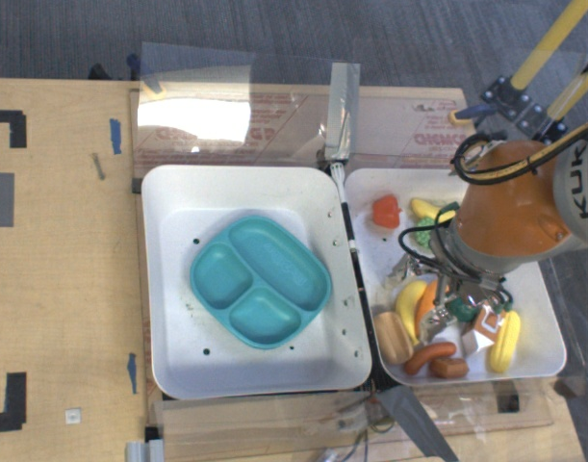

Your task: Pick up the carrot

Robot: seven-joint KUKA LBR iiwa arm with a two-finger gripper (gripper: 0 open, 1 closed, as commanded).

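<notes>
right bin (549, 359): carrot (426, 301) lies slanted near the middle, touching a yellow piece (410, 299) on its left. gripper (446, 301) sits low just beside the carrot, under the orange wrist band (505, 215); whether it is open or closed cannot be told. crowding around: bread roll (392, 338), 2 sausages (438, 359), banana (505, 342), red piece (386, 212). left bin (164, 258): 1 teal divided plate (260, 279).
</notes>
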